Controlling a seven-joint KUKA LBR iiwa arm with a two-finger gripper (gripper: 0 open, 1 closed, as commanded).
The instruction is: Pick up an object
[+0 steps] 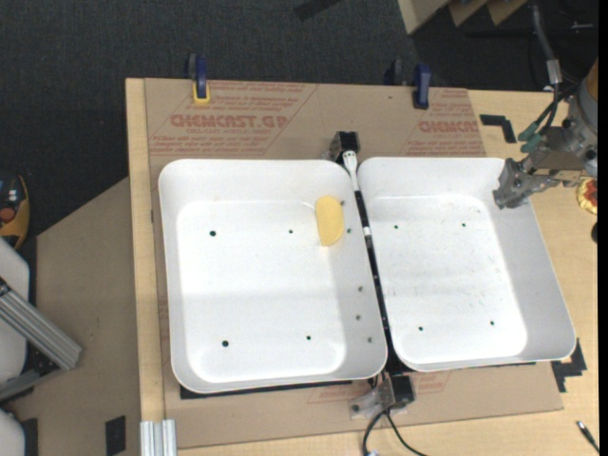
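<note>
Two white bins sit clamped side by side on a brown board, likely so nothing shifts. A yellow object [329, 220] lies near the left bin's [190, 283] far right corner, reachable from above. Well apart, the gripper [510, 189] hangs over the right bin's [541, 321] far right corner; whether its jaws are open I cannot tell.

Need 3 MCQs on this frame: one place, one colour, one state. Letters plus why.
1. Where does the yellow object lie?
A. in the left bin, near its upper right corner
B. in the right bin, at its middle
C. on the bench, in front of both bins

2. What colour are the two bins?
A. blue
B. white
C. black

3. Where is the gripper relative to the object?
A. pressed down on it
B. lifting it over the left bin
C. apart from it, over the right bin's upper right corner

Answers: 1 A, it rests inside the left bin close to the divide. 2 B, both trays are white. 3 C, the gripper sits at the far corner, the object untouched.
</note>
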